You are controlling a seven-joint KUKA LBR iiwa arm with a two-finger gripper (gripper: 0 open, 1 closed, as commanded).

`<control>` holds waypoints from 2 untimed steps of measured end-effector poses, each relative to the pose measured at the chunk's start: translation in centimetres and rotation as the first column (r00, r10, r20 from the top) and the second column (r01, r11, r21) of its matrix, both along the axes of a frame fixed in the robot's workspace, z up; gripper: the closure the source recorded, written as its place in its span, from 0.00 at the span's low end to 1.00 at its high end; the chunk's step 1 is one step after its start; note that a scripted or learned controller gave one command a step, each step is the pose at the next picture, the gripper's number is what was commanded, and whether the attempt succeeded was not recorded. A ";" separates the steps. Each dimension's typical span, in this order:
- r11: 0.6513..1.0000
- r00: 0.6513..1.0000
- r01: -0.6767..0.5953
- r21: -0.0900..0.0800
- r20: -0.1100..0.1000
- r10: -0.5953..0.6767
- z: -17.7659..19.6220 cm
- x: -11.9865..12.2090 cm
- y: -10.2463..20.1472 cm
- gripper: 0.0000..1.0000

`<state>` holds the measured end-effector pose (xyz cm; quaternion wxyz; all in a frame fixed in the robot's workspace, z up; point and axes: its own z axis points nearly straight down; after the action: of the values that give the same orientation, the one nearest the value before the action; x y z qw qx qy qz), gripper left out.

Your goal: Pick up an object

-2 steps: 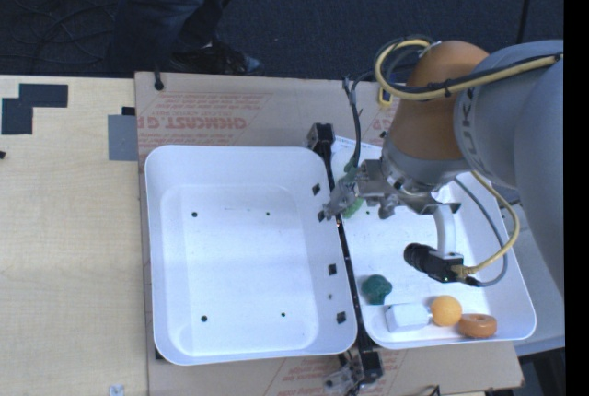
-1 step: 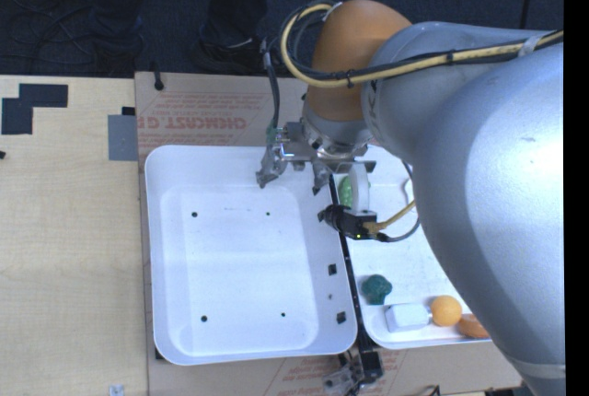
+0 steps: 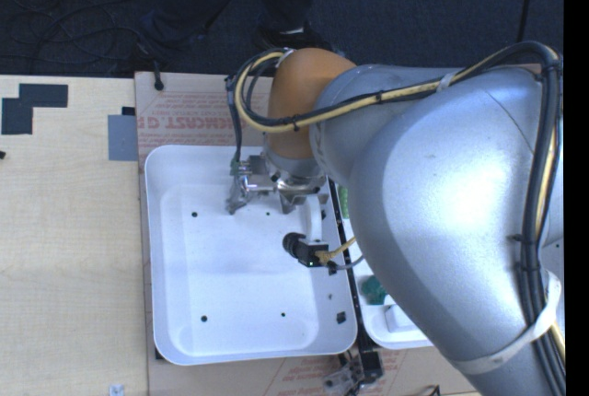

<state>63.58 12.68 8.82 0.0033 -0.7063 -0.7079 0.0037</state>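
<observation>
We see a bare wooden bench (image 3: pixel 64 247) at the far left; next comes the left white bin (image 3: pixel 184 330), its floor showing only small dark dots; over its upper right part hangs the gripper (image 3: pixel 247 201), metal parts just above the floor, and we cannot tell how it stands or whether it grips anything; further right, the grey arm (image 3: pixel 442 219) covers most of the right bin (image 3: pixel 396 334), where a small teal object (image 3: pixel 374 291) peeks out beside the arm.

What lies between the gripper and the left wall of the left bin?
In the camera view, bare white bin floor with one small dark hole lies between the gripper and the left bin's left wall.
</observation>
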 end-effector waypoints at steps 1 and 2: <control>1.000 1.000 -0.006 0.005 0.010 0.006 3.2 0.6 9.4 0.00; 1.000 1.000 0.007 -0.004 0.002 -0.007 -0.3 -0.5 1.6 0.00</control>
<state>63.05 14.33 8.51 0.0014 -0.7089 -0.7053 0.0043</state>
